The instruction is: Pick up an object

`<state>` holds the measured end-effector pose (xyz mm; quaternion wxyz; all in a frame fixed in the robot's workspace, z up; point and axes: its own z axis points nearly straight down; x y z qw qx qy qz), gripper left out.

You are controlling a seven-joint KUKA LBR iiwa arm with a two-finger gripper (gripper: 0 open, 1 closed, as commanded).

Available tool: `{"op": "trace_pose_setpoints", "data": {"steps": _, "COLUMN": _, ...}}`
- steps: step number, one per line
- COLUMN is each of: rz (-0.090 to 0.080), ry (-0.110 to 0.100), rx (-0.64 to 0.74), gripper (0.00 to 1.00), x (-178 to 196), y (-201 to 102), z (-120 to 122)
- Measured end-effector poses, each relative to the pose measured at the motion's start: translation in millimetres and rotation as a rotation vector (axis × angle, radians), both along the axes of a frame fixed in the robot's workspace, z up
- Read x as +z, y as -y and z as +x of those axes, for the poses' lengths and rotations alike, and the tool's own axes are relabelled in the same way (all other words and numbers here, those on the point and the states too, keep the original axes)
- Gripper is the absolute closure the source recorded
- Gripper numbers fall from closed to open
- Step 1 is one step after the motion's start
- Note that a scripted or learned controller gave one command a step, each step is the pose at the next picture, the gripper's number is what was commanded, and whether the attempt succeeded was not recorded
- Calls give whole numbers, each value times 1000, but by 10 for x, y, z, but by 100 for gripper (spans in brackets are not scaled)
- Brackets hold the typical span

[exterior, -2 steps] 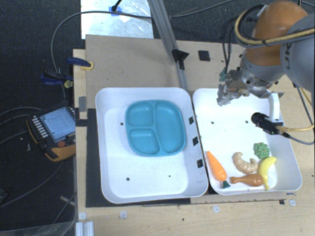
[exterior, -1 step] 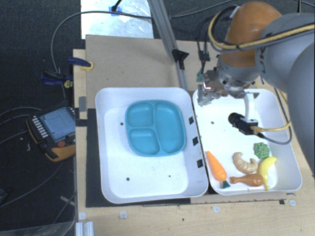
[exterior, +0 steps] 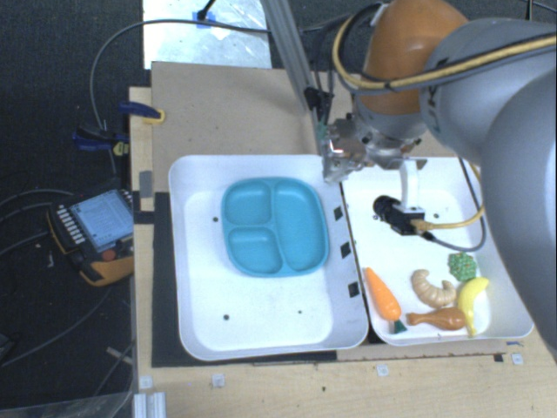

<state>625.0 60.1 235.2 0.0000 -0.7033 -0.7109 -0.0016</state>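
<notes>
My gripper [exterior: 334,165] hangs over the far end of the divider between the two white bins, with the grey arm and its orange band [exterior: 409,33] above it. In the right bin [exterior: 439,185], toy foods lie at the near end: an orange carrot [exterior: 382,295], a tan shrimp [exterior: 432,288], a brown drumstick [exterior: 439,320], a yellow banana [exterior: 471,300] and a green broccoli [exterior: 463,265]. All of them lie well short of the gripper, toward the front. Nothing shows between the gripper's tips.
A blue divided plate [exterior: 274,225] lies in the left bin [exterior: 200,303]. Left of the bench, on the dark floor, sit a handheld pendant [exterior: 94,230] and clamps [exterior: 130,111]. Cables trail around them.
</notes>
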Motion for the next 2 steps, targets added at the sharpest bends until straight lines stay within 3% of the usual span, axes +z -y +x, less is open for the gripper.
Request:
{"op": "trace_pose_setpoints", "data": {"steps": 1, "rz": -1, "ry": 0, "rx": -1, "gripper": 100, "x": 27, "y": -469, "z": -17}}
{"op": "trace_pose_setpoints", "data": {"steps": 2, "rz": -1, "ry": -1, "rx": -5, "gripper": 0, "x": 25, "y": -442, "z": -16}}
